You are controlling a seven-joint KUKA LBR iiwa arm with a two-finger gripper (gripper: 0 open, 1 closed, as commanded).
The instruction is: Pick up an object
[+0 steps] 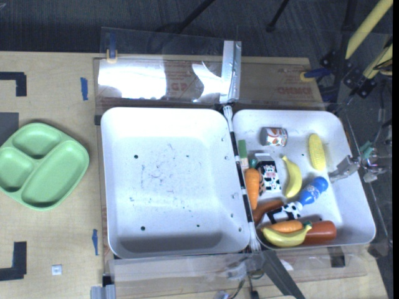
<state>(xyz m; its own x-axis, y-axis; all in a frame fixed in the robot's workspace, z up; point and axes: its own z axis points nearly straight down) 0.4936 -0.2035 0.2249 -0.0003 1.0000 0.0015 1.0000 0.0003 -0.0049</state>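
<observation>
Nearest, a smooth curved banana (285,235) lies against a glossy red sausage (317,230) in the right bin (358,199), among plastic toys. Whether my gripper (363,165) at that bin's right rim is open, I can't tell.

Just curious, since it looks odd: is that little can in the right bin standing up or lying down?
Lying down. The can rests on its side on the right bin floor, its length running across, near the far wall.

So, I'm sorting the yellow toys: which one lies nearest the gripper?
The corn cob, alone near the right bin's far right side by the gripper; both bananas lie farther left.
</observation>
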